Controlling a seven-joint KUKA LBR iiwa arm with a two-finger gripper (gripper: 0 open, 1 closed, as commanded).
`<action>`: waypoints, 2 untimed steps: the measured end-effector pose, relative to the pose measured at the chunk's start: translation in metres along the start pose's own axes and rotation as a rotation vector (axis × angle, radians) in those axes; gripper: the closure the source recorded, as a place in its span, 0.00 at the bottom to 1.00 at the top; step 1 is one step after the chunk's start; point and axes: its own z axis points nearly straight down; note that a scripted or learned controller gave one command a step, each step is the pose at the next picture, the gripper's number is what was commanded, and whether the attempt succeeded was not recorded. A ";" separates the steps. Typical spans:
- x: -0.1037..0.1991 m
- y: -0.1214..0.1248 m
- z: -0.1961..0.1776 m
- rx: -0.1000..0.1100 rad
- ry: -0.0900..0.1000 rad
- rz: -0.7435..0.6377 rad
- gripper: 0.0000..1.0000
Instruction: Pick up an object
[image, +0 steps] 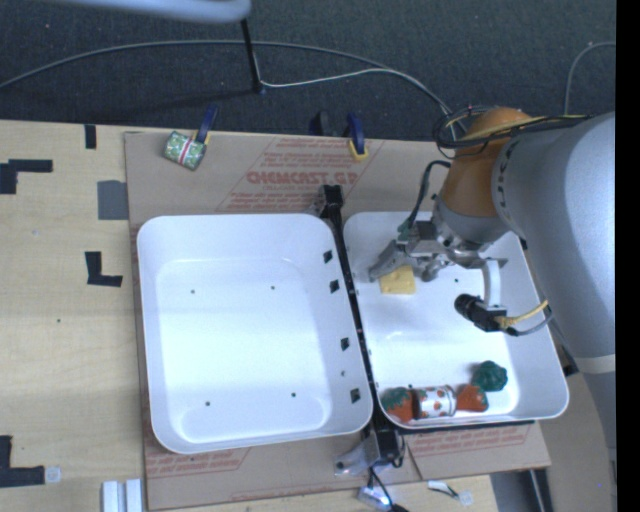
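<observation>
In the right bin (530, 405), a pale yellow block (398, 284) lies near the far left corner. My gripper (405, 266) hangs right over it, open, its two grey fingers (383, 267) spread to either side of the block's top edge. I cannot tell whether they touch the block. Along the bin's near wall lie a red and white can (435, 402), an orange and green piece (398, 403), a red piece (472, 399) and a teal lump (490, 376).
The left bin (160, 300) stands beside the right one, a black divider rail (350, 310) between them. A small green box (185, 150) and two clamps (356, 140) sit at the board's far edge. The arm's bulk covers the right bin's far right side.
</observation>
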 end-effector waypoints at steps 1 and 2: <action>0.020 -0.007 0.000 0.000 0.000 -0.001 0.00; 0.019 -0.006 -0.013 -0.005 -0.001 0.000 1.00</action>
